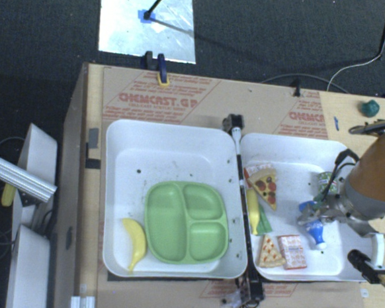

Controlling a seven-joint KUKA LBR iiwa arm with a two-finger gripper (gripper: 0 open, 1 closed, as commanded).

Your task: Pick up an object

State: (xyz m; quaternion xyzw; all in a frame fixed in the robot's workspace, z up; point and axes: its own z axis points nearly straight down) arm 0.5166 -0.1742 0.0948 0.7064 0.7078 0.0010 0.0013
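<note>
My gripper is low in the right bin, at its right side, under the grey wrist and orange band. A blue object lies directly at the gripper's tip, partly covered by it; the grip on it is hidden. To its left lie a pizza slice, a long yellow-green piece, a small triangular slice and a red-and-white packet. A shiny green item sits just behind the gripper.
The left bin holds a green divided plate and a yellow banana at its front left corner. The divider between the bins runs just left of the pizza slice. The arm covers the right bin's right wall.
</note>
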